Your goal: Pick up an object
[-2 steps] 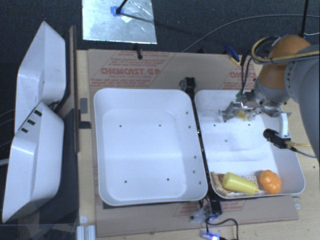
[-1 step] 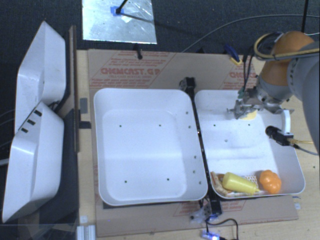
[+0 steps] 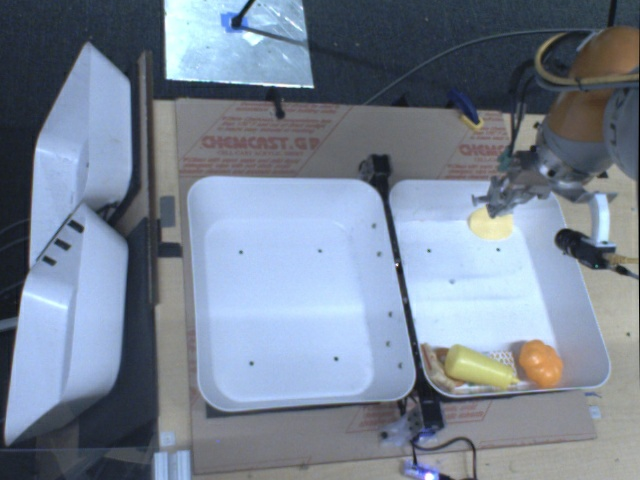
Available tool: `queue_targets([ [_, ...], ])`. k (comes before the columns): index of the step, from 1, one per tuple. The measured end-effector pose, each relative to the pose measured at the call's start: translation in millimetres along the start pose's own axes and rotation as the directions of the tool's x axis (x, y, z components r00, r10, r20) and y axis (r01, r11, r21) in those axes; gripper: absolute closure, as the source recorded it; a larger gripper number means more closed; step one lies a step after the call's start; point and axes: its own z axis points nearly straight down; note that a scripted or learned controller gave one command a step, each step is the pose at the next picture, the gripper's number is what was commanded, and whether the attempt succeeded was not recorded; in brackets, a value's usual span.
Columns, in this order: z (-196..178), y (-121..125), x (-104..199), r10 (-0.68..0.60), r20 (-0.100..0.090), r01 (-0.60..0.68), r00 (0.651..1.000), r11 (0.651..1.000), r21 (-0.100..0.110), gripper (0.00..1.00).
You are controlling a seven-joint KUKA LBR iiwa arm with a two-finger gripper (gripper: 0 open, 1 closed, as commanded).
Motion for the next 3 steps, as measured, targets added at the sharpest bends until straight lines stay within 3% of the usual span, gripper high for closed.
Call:
queue_targets([
  [1, -62.2, 0.4, 5.4, -0.001, 0.000, 0.001, 1.000, 1.000, -0.001, 1.00],
  [2, -73.2, 0.9, 5.4, -0.001, -0.001, 0.001, 1.000, 1.000, 0.004, 1.00],
  [3, -77.0, -9.2, 63.7, -0.005, -0.003, 0.005, 1.000, 1.000, 0.004, 1.00],
])
